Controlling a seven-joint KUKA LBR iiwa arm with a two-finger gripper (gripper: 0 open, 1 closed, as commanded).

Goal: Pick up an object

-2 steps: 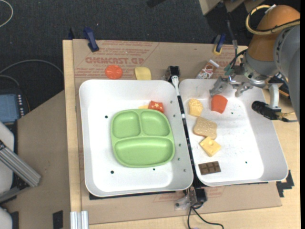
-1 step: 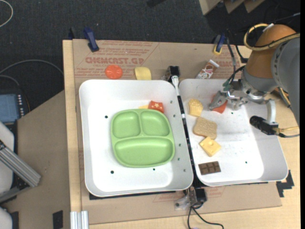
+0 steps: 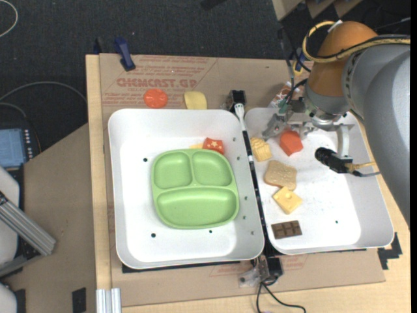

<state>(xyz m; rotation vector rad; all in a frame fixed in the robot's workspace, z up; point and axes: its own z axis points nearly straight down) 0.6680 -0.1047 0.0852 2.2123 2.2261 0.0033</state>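
My gripper point(image 3: 290, 122) hangs low over the far left part of the right bin point(image 3: 352, 220). A red-orange block point(image 3: 291, 143) lies directly under it, its top edge tucked beneath the gripper body. Whether the block is touched is not clear. Close by in the same bin lie a pale yellow chunk point(image 3: 260, 150), a slice of toast point(image 3: 280, 173), a yellow cheese wedge point(image 3: 287, 200) and a brown chocolate bar point(image 3: 286, 229).
The left bin point(image 3: 130, 175) holds a green divided plate point(image 3: 194, 188) with a red strawberry-like piece point(image 3: 214, 145) at its far edge. An orange item point(image 3: 155, 98) and a yellow item point(image 3: 195, 100) rest on the cardboard behind the bins. The grey arm point(image 3: 384, 109) covers the right bin's far right corner.
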